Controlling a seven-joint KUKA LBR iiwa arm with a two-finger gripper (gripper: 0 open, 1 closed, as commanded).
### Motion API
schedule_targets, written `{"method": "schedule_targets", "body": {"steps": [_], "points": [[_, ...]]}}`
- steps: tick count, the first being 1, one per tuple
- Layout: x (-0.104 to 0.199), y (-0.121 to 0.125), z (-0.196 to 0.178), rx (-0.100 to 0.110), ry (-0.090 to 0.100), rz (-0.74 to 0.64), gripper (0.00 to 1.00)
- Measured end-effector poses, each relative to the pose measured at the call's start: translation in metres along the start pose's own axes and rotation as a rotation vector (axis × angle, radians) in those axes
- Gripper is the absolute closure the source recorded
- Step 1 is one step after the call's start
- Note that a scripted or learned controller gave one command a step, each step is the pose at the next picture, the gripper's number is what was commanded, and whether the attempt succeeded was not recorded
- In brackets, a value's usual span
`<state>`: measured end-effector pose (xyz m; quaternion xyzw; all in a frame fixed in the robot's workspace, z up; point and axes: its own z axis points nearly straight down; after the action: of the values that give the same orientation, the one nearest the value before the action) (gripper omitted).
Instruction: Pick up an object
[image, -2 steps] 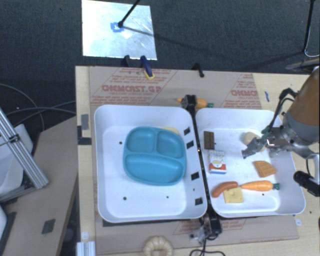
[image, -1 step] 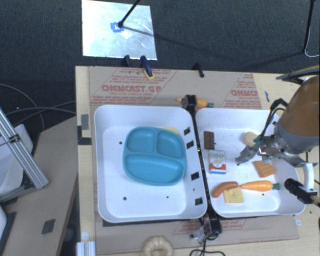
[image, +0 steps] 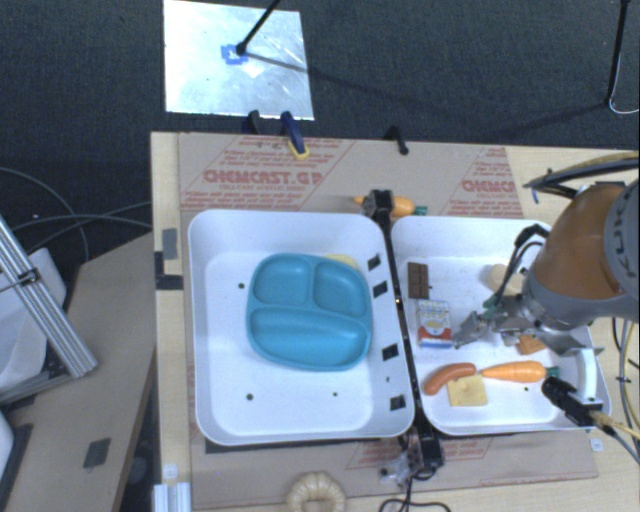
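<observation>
The right bin (image: 560, 222) holds several small food items. A brown chocolate bar (image: 418, 280) lies near its left wall, with a small red-and-white carton (image: 433, 323) just below it. Toward the front lie a reddish sausage (image: 449, 377), an orange carrot (image: 513, 373) and a pale yellow cracker square (image: 466, 392). A beige piece (image: 495, 274) sits further back, and an orange piece (image: 529, 346) peeks out under the wrist. My gripper (image: 468, 333) hangs low over the bin's middle, pointing left, just right of the carton and above the sausage. Nothing is seen in it.
The left bin (image: 215, 300) carries a blue divided plate (image: 305, 310) with a yellowish item (image: 343, 260) behind it. The grey arm with its orange band (image: 595, 245) covers the right bin's right side. Black clips run along the wall between the bins (image: 393, 320).
</observation>
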<state>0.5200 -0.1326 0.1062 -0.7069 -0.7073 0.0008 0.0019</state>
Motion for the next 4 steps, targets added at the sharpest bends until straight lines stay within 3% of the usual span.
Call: {"method": "schedule_targets", "body": {"steps": [1, 2, 4], "points": [[0.0, 0.0, 0.023, -0.002, -0.001, 0.0, 0.0], [0.0, 0.001, 0.011, -0.007, -0.002, 0.0, 1.0], [-0.019, 0.008, -0.099, -0.011, -0.004, -0.002, 1.0]]}}
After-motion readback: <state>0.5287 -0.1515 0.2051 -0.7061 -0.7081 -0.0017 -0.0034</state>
